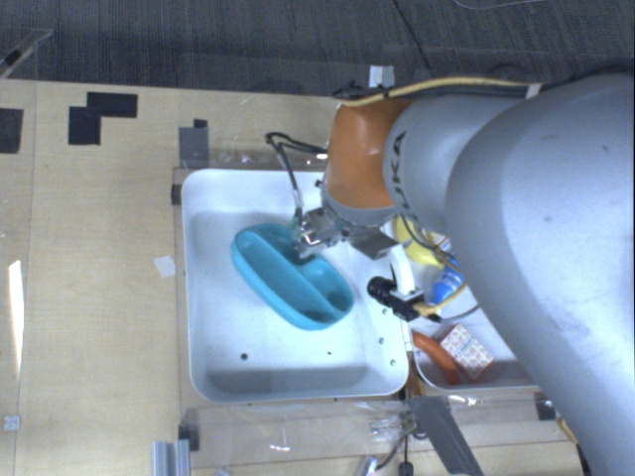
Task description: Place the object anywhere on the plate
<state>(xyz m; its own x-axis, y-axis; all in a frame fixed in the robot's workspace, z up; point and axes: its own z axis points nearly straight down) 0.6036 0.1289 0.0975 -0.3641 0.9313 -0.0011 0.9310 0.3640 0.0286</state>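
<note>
A blue oval plate (288,281) lies in the left white bin (213,365), slanting from upper left to lower right. My gripper (306,238) hangs right over the plate's far rim, near its upper right side, under the orange band of the arm (362,162). Nothing shows between gripper and plate, and the arm hides the gripper's tips from above. No loose object rests on the visible part of the plate.
The right bin (427,375) holds a yellow item (422,251), a small blue and white bottle (446,288), an orange piece (437,355) and a red and white checked packet (466,350). The big grey arm (536,226) covers most of that bin.
</note>
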